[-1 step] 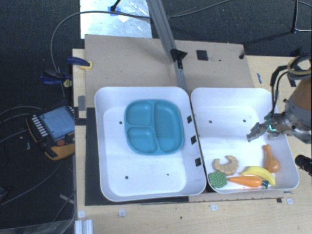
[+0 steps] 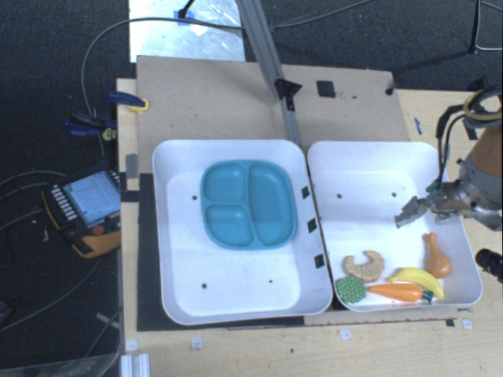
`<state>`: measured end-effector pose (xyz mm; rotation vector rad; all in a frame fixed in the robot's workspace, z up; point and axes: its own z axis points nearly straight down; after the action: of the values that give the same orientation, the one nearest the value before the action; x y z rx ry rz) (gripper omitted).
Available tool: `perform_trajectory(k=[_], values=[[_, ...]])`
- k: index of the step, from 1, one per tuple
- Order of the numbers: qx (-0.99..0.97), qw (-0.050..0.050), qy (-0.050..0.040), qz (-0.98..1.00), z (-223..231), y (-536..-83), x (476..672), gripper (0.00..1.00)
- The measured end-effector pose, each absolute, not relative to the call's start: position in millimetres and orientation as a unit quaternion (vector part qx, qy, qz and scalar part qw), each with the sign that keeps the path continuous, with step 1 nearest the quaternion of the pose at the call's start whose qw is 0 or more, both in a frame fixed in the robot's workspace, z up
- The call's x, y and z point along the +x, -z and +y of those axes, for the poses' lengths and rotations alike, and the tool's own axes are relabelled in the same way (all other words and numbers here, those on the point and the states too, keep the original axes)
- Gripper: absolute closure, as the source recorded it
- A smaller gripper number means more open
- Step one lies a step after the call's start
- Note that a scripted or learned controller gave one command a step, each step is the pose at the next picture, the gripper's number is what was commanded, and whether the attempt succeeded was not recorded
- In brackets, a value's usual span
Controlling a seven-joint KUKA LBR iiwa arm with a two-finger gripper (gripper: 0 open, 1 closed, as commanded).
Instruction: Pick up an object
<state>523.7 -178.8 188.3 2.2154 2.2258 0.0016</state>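
Observation:
The right bin (image 2: 369,171) holds several toy foods along its near edge: a tan croissant (image 2: 364,265), a green broccoli piece (image 2: 350,290), an orange carrot (image 2: 397,292), a yellow banana (image 2: 417,278) and an orange drumstick (image 2: 436,255). My gripper (image 2: 421,210) hovers at the bin's right side, just above and left of the drumstick, with its fingers spread open and nothing between them. The arm comes in from the right edge.
The left bin (image 2: 177,289) bears a blue three-compartment plate (image 2: 248,203). A grey pole (image 2: 267,49) slants down to the gap between the bins. Cables, clamps and a handheld device (image 2: 85,207) lie left of the bench.

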Motion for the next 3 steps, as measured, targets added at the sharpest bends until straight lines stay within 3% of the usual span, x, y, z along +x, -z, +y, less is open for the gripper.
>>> perform_trajectory(k=[2,3], values=[[0.707,0.001,-0.0006,0.707,-176.8,-85.4,530.8,0.0],[0.707,0.003,-0.0017,0.707,-177.4,-87.4,533.2,0.0]])
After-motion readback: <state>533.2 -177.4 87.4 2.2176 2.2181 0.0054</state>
